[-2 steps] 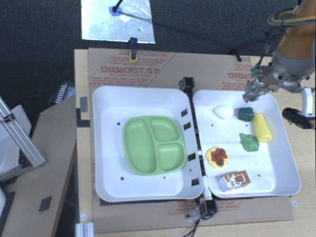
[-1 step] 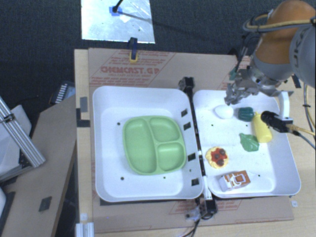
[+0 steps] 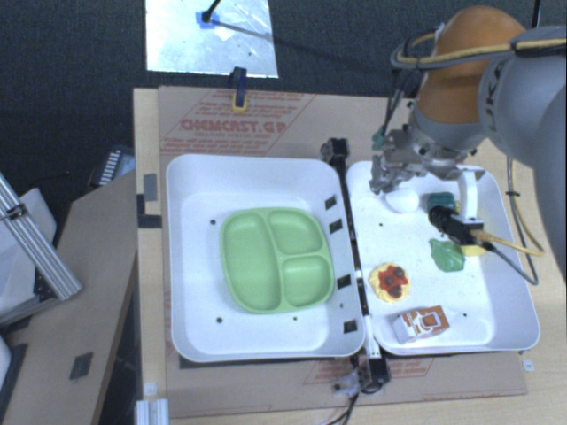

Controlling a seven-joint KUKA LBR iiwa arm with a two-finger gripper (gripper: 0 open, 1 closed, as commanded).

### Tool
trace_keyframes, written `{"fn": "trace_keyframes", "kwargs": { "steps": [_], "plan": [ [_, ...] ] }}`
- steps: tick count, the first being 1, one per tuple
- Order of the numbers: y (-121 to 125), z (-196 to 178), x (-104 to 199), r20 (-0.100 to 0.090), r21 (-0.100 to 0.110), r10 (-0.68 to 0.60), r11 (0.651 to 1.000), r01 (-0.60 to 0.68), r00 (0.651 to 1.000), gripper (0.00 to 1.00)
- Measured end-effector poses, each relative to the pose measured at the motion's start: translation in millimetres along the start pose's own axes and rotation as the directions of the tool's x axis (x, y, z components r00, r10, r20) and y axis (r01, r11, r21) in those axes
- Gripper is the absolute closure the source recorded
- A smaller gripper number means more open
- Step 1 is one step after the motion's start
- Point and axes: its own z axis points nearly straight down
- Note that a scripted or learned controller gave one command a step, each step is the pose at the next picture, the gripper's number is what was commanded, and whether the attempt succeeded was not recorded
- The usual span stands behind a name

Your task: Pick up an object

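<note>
My gripper [image 3: 384, 181] hangs over the far left part of the right bin [image 3: 514, 312], the grey arm with its orange band rising behind it. A small white rounded object [image 3: 404, 202] lies just to the gripper's right and a little nearer, close to it; whether they touch is unclear. A green leafy piece [image 3: 448, 257] lies mid-bin. Nearer the front sit a round yellow toy with red spots [image 3: 391, 281] and a small white and orange carton [image 3: 421, 322]. Nothing is visibly held.
The left bin [image 3: 190, 193] holds a green divided plate [image 3: 273, 259]. A black-clipped divider [image 3: 347, 237] runs between the bins. A shiny foil sheet [image 3: 211, 25] lies beyond the bench at the back.
</note>
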Motion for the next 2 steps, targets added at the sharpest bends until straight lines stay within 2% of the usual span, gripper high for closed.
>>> {"fn": "trace_keyframes", "kwargs": {
  "steps": [1, 2],
  "plan": [
    [-13.3, 9.7, 49.7, 0.000, 0.001, 0.000, 1.000, 0.000, 1.000, 1.00],
    [-19.6, 11.3, 111.6, -0.001, 0.000, 0.000, 1.000, 0.000, 1.000, 1.00]
  ]
}}
